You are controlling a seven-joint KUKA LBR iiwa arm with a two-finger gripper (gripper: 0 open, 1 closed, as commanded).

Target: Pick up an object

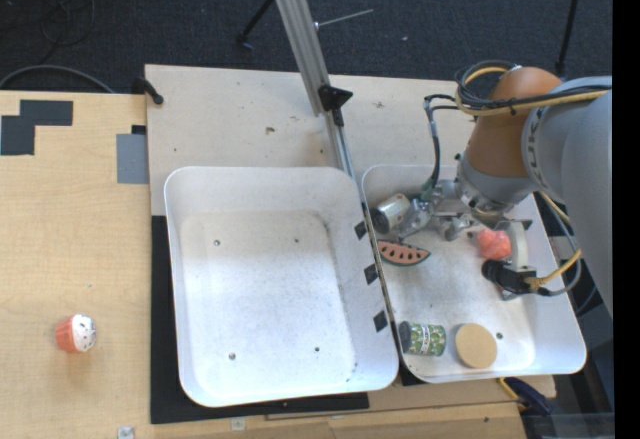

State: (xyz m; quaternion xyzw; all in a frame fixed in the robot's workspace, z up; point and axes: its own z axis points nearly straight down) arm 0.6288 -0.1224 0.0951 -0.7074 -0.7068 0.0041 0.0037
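Presently the gripper [400, 212] sits low in the right bin [560, 352], at its upper left corner, beside the divider between the two bins. Whether it is wide, narrow or holding anything cannot be told from this angle. Just below it lies a watermelon slice [403, 253], close to it. A pink-orange object [494, 244] rests to the right, under the arm's wrist. Near the front wall lie a green can [424, 338] on its side and a tan round disc [477, 345] beside it. The left bin [260, 287] adjoins. A small red-and-white figure [76, 333] stands well apart on the wooden bench, far left.
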